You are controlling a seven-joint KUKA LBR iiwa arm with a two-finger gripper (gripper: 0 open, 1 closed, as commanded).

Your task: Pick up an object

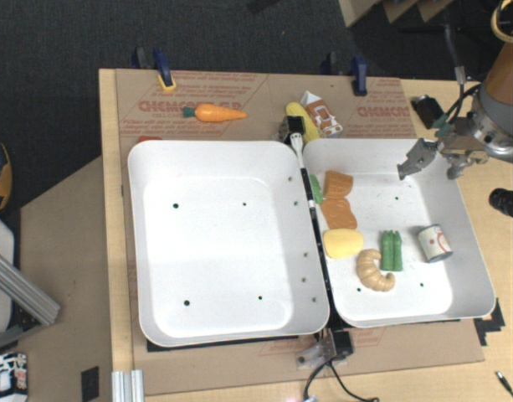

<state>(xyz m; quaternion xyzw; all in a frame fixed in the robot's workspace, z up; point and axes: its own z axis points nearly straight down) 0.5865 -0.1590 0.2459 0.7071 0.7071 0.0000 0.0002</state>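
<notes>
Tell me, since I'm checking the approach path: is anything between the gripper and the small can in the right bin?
Nothing visible. The gripper hangs over the right bin's far right corner; bare bin floor separates it from the can.

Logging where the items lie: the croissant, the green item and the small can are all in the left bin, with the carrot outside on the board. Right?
Not quite. The camera view shows the croissant, green item and small can in the right bin. The carrot does lie outside on the board.

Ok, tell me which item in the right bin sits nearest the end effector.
The small can, lying on its side near that bin's right wall. The bread, lemon, croissant and green vegetable all lie further left of the end effector.
</notes>
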